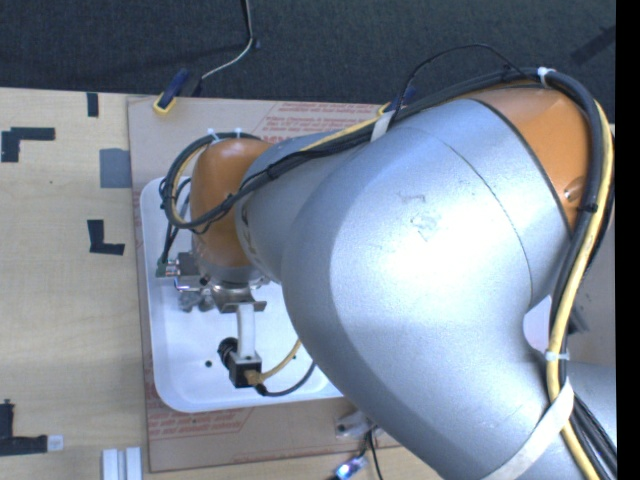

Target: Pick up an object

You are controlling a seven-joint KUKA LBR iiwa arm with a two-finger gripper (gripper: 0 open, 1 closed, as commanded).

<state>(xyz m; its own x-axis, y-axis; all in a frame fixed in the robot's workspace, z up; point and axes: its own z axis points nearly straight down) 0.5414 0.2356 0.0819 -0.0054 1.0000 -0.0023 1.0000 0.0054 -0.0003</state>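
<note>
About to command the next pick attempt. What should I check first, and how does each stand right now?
1. Wrist over the bin: ok.
2. Something to pick seen in the bin: cannot tell, the arm covers most of its floor.
3. Anything in the gripper: cannot tell from above.
4. Bin lying flat on the bench: ok.
5. Cable along the arm free of snags: ok, as far as visible.
</note>
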